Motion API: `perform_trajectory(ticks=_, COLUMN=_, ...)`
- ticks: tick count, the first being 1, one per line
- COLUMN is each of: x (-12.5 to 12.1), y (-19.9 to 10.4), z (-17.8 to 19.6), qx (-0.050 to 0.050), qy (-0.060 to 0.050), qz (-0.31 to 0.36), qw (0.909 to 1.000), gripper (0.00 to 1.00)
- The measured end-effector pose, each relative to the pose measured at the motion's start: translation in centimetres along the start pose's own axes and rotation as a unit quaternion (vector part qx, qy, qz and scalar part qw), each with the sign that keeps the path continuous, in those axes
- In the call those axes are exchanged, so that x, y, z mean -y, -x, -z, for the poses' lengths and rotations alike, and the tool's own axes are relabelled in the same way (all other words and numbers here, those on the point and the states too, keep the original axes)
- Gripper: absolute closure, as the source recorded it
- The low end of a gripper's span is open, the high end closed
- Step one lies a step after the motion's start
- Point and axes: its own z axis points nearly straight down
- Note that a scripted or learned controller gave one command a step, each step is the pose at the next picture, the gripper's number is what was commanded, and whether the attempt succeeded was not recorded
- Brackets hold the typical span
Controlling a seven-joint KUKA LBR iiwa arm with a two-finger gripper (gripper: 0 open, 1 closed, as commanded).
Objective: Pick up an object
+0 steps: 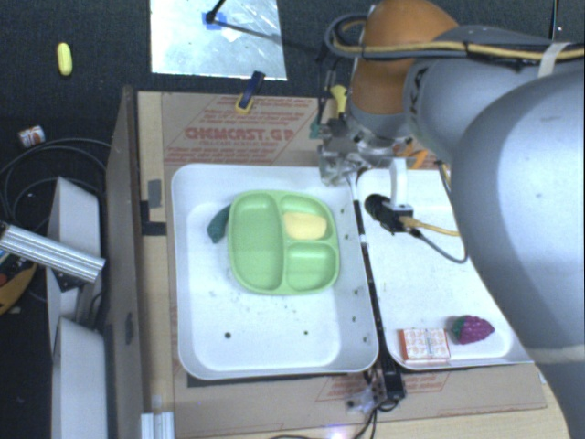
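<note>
Sitting nearest the camera, at about 5 o'clock in the scene, are a small orange-and-white patterned block (423, 344) and a purple grape-like toy (472, 329), just beside each other in the near corner of the right bin (416, 273). Either could serve as the object to pick up, and both lie well apart from the arm's tip.

Toward 9 o'clock from them the left bin (265, 337) carries a green divided plate (281, 242) near its middle. A pale yellow piece (305, 223) lies in the plate's upper right compartment, and a dark teal object (218, 223) lies in the bin, touching the plate's rim at its 9 o'clock side.

Farther back, at about 12 o'clock from the plate, the end effector (340, 170) hangs over the far end of the wall between the two bins; whether its fingers are spread or closed cannot be told, and nothing is seen between them. Above it rises the orange band (402, 53) of the grey arm (512, 172), which fills the 3 o'clock side.

Beyond the bins, brown cardboard with red lettering (238, 126) covers the bench, and a shiny sheet (218, 26) lies at 11 o'clock.
</note>
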Motion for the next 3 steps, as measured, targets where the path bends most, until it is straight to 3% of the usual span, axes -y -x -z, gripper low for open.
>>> perform_trajectory(ticks=1, x=0.0, y=3.8, z=1.1, qx=0.002, qy=0.000, qz=-0.006, qw=1.0000, gripper=1.00)
perform_trajectory(ticks=2, x=0.0, y=-3.8, z=-0.1, qx=0.000, qy=0.000, qz=0.000, qw=1.0000, gripper=1.00)
perform_trajectory(ticks=3, x=-0.1, y=-13.5, z=1.9, qx=-0.001, qy=0.001, qz=0.001, qw=1.0000, gripper=1.00)
